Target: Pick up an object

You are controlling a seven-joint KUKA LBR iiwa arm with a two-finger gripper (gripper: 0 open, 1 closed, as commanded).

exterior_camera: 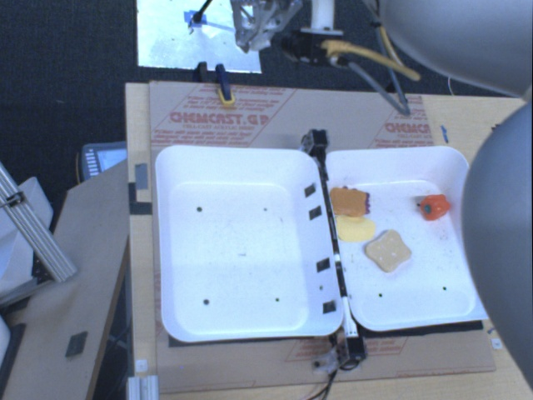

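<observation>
Now | end effector (260,25) high, far bench edge | toast slice (387,250) well apart, right bin (450,161)

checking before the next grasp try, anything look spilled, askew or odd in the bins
Nothing stands out. The right bin holds a toast slice, a yellow piece, an orange-and-purple item and a small red-orange object, all lying inside it. The gripper sits above the bench's far edge.

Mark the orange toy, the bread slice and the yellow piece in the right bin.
orange toy (432,207), camera view, middle of its orange body
bread slice (387,251), camera view, centre of its tan top face
yellow piece (356,229), camera view, middle of the flat yellow surface
</observation>
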